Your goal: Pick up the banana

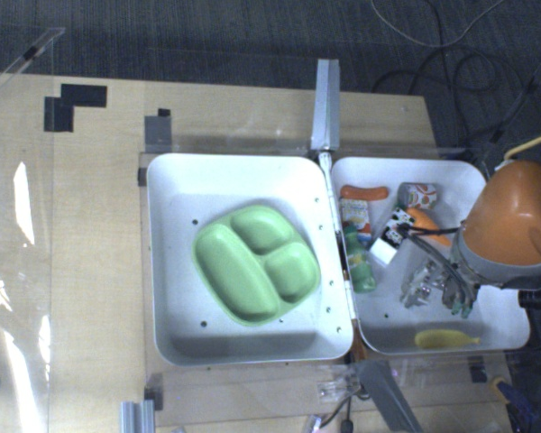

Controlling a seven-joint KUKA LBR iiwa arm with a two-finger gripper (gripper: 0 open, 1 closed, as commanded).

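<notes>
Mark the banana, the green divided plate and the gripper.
banana (445, 338): camera view, middle of the fruit.
green divided plate (243, 282): camera view, its long compartment.
gripper (430, 287): camera view, between its fingertips.

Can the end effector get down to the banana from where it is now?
Probably yes: the banana lies apart from the other items at the right bin's near wall, with the end effector just above it. That wall may crowd it.

The arm (514, 228) shows a broad, rounded orange band with a soft sheen, above a grey ring at the wrist. Below that sits the gripper (421, 289), a cluster of bare silvery metal parts with small dark fittings. Thin black cables run along it, and a small green spot marks its lower edge
</notes>
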